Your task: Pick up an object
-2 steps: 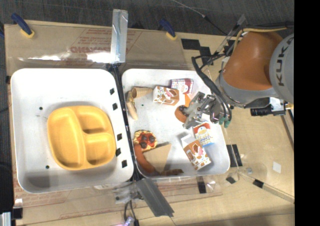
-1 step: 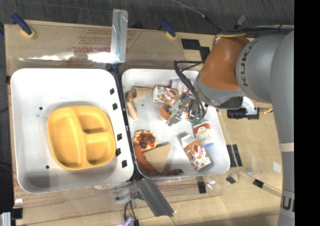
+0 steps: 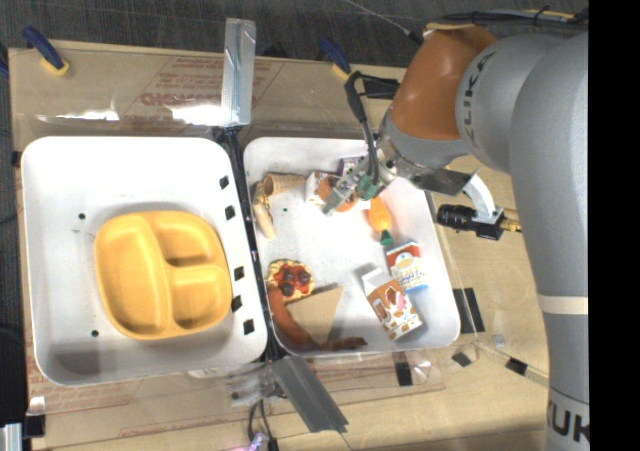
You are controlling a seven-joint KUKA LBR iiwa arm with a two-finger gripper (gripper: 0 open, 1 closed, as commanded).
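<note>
Your end effector (image 3: 352, 184) is low in the right bin (image 3: 300, 154), near its back wall, right over an orange toy (image 3: 343, 201). You cannot tell if it holds anything. Go slow and lift straight up.

A robotics lab: a large grey industrial arm (image 3: 540, 139) reaches over two shallow white plastic bins (image 3: 40, 239) taped to a cardboard-covered counter (image 3: 130, 79), cables trailing.

Open floor mid right bin (image 3: 330, 239)
</note>
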